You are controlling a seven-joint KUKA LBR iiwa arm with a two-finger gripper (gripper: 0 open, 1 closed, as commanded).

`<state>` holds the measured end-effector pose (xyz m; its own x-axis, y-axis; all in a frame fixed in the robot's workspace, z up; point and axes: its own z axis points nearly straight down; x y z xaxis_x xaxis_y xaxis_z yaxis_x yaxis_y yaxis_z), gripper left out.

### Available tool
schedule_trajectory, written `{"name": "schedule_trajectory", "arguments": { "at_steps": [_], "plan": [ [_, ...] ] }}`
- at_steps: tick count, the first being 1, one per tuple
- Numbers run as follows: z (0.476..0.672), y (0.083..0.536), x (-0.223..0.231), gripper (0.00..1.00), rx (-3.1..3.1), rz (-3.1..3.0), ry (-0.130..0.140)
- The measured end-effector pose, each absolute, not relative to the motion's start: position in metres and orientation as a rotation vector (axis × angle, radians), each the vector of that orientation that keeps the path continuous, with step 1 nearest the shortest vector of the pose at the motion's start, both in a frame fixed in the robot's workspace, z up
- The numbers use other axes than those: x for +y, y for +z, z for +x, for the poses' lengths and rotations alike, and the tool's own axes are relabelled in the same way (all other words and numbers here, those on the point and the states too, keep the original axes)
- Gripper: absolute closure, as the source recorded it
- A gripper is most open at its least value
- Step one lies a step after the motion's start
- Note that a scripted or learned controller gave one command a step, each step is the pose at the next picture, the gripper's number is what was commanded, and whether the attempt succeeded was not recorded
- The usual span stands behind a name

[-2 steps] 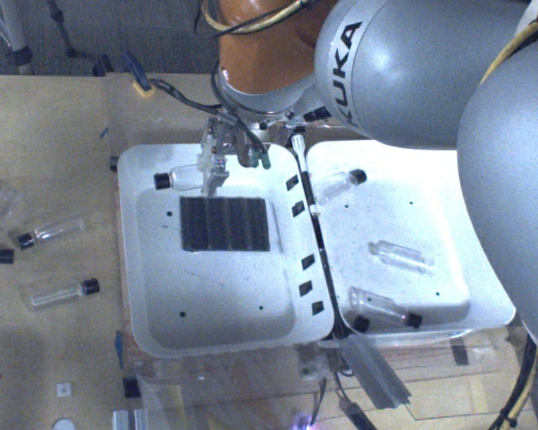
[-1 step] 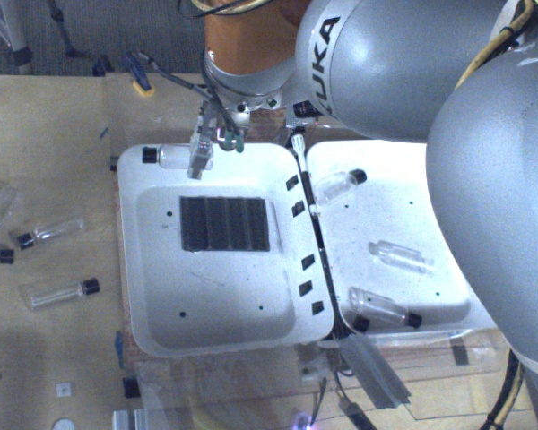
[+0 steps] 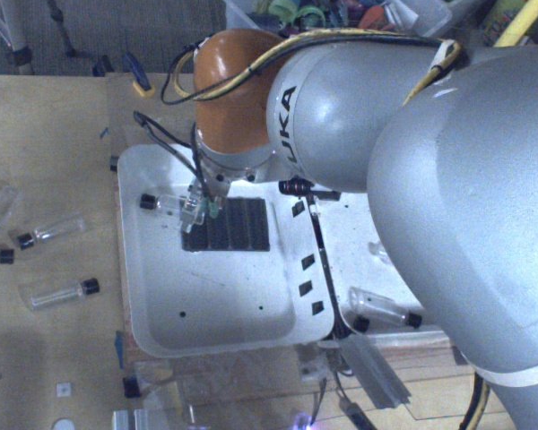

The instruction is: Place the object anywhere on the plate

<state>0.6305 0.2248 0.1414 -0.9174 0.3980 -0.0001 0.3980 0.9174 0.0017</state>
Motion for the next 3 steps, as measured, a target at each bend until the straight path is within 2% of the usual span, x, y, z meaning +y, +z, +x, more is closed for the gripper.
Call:
{"name": "schedule_trajectory", "arguments": {
  "at_steps": [1,2,3],
  "plan": [
    [0.638,0.183,0.225,1.0,3.082,-0.571,0.006],
    [0.668,0.17,0.224,1.0,3.135,-0.064,0.005],
    [0.668,0.224,0.225,1.0,3.039,-0.76,0.005]
  ]
}}
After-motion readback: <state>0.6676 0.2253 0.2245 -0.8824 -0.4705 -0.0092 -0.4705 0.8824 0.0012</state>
